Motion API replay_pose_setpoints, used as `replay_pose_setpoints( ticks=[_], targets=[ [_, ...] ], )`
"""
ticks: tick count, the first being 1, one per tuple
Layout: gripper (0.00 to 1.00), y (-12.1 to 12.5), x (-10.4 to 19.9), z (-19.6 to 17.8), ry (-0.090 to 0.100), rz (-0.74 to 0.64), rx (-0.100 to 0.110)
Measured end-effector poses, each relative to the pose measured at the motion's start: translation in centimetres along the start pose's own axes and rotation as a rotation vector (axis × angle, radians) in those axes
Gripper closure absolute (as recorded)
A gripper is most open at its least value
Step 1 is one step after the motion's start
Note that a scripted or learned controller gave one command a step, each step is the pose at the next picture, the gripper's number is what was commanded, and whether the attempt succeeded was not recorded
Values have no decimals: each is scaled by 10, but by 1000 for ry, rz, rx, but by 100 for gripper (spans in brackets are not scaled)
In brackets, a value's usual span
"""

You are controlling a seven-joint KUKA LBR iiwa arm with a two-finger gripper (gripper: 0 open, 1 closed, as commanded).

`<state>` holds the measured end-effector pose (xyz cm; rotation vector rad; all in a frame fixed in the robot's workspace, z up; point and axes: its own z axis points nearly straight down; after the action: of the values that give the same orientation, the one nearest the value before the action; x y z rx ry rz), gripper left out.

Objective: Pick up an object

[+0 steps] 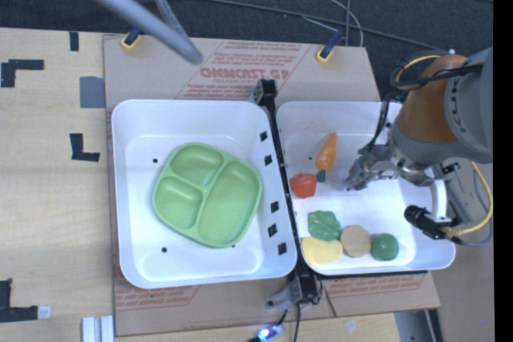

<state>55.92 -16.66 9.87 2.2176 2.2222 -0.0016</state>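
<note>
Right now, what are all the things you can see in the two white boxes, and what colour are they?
Left bin: one, white, left side of the bench.
Right bin: one, white, right side of the bench.
Divided plate: one, light green, middle of the left bin.
Carrot: one, orange, upper part of the right bin.
Red toy food: one, red-orange, just below the carrot.
Leafy piece: one, dark green, lower right bin.
Yellow piece: one, pale yellow, bottom edge of the right bin.
Round piece: one, tan, beside the yellow piece.
Ball: one, green, right of the round piece.
Gripper: one, grey, over the right bin.
</note>
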Motion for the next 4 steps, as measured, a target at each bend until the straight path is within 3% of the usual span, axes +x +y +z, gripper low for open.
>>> replay_pose_setpoints(
  ticks=[2, 3, 4],
  targets=[
    [100, -3, -2, -124, 0, 1, -4],
    [100, -2, -2, -144, 2, 1, -1],
    [100, 10, 53, -144, 4, -5, 1]
  ],
)
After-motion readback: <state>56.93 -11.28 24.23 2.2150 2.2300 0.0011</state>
